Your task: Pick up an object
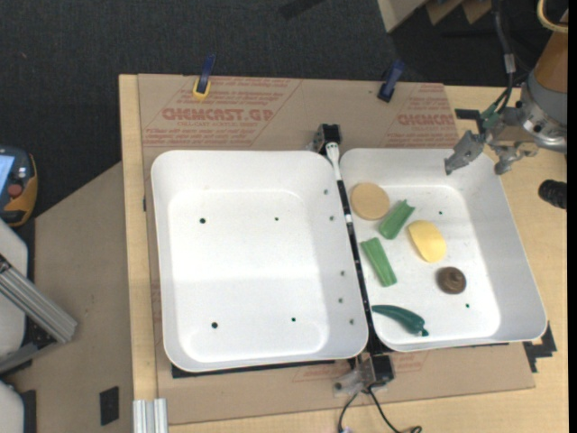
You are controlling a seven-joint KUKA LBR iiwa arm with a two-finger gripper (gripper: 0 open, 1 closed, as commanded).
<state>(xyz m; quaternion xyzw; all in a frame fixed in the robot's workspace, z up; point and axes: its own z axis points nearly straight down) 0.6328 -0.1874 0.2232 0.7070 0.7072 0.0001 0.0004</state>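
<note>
Several small objects lie in the right bin (pixel 505 242): a tan round disc (pixel 369 200), a yellow lump (pixel 426 241), two green sticks (pixel 395 219) (pixel 379 262), a brown round piece (pixel 452 280) and a dark teal curved piece (pixel 399 318) near the front wall. My gripper (pixel 481 155) hangs over the bin's far right corner, above and to the right of all the objects. Its fingers (pixel 460 155) are spread apart with nothing between them.
The left bin (pixel 171 269) sits beside the right one on a cardboard sheet (pixel 270 106) held by two clamps (pixel 204 81) (pixel 391 79). The arm enters from the upper right. A black mount (pixel 327 137) stands between the bins at the back.
</note>
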